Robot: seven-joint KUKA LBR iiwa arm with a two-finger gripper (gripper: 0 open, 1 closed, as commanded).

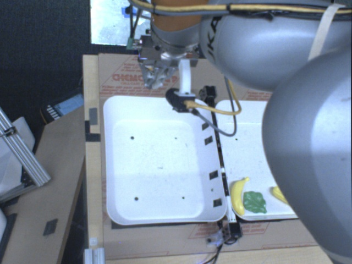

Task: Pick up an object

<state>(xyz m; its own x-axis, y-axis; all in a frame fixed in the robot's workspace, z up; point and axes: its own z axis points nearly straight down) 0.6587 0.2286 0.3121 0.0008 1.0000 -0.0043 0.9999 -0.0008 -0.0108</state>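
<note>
Three objects lie at the near edge of the right bin: a yellow banana, a green piece touching it, and another yellow object partly hidden by the arm. The end effector hangs beyond the left bin, over the cardboard-covered bench; its grip cannot be told.

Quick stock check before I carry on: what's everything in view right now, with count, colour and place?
Bins: two, white; left bin, right bin beside it, partly under the arm.
Banana-shaped object: one, yellow, right bin, near-left corner.
Green object: one, touching the banana's right side.
Second yellow object: one, right bin, partly hidden by the arm.
Cardboard sheet: one, brown with red print, under the bins.
Cable: one, yellow, looping over the bins' divide.
Arm: one, grey with orange band.
Pincer: one, above the left bin's far edge, holding nothing visible.
</note>
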